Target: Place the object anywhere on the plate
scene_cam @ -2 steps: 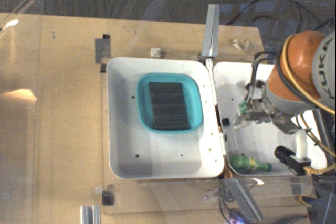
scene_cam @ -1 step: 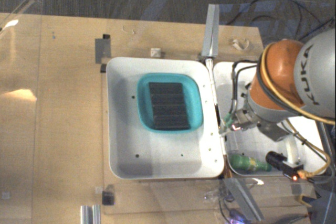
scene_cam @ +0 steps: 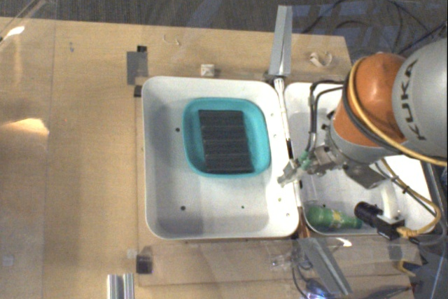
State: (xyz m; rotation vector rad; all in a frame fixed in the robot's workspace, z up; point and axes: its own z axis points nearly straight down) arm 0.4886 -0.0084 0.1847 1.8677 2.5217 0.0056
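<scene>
The wide pale wooden bench (scene_cam: 77,171) fills the view, and on it sit two shallow white plastic bins. The left bin (scene_cam: 164,210) carries the square turquoise plate with a dark ribbed centre (scene_cam: 226,136). Over the right bin (scene_cam: 420,182) hangs the grey arm with its orange band (scene_cam: 378,105), black letters reading "KUKA" down its casing. Its gripper (scene_cam: 297,169) sits right above the wall between the bins; whether it is released or clenched, I cannot tell from here. Smallest of all, the task's thing: a small green rounded object (scene_cam: 329,218) lying at the near edge of the right bin, apart from the gripper. It looks light, smooth, perhaps slippery; I'd pinch across its thicker middle.
</scene>
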